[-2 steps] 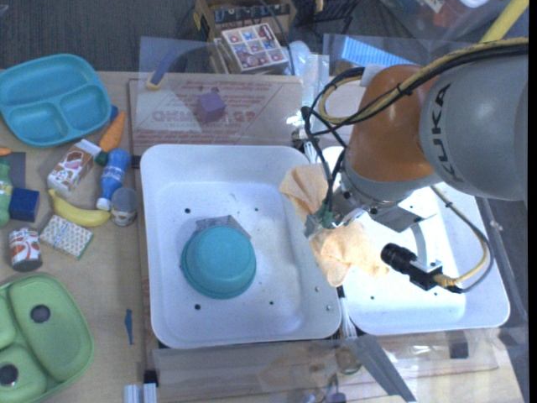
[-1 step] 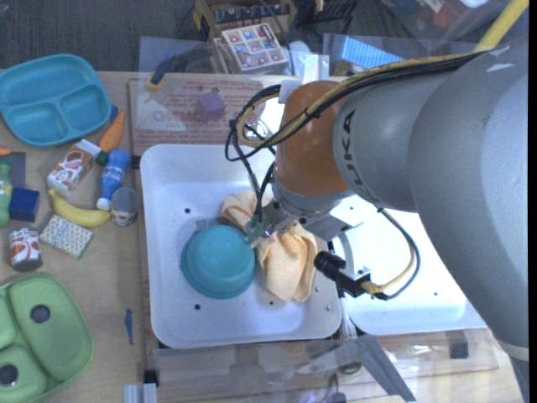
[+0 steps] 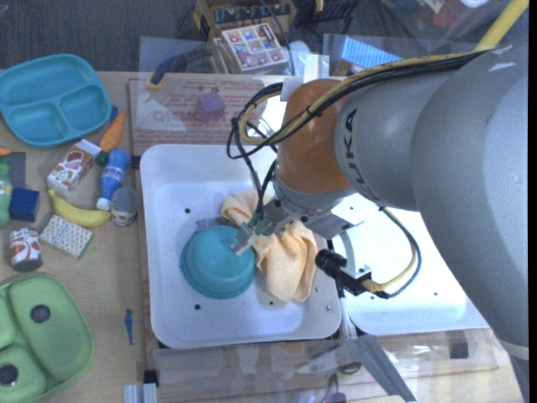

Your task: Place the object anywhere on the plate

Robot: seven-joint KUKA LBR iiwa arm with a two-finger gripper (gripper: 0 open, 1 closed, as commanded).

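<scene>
A round blue plate (image 3: pixel 216 262) lies in the left white bin (image 3: pixel 168 191), toward its front. A crumpled yellow cloth (image 3: pixel 288 260) lies against the plate's right side and reaches up behind it. My gripper (image 3: pixel 250 232) hangs below the orange wrist band (image 3: pixel 306 141), right over the seam where the cloth meets the plate's upper right rim. Its tip looks to be touching or just above the cloth there. The arm's big grey body hides most of the right bin (image 3: pixel 411 296).
Outside the bins on the left lie a blue divided tray (image 3: pixel 54 99), a banana (image 3: pixel 77 210), a small carton, a blue bottle and a green tray (image 3: pixel 38 334). A clear board and boxes stand behind the bins.
</scene>
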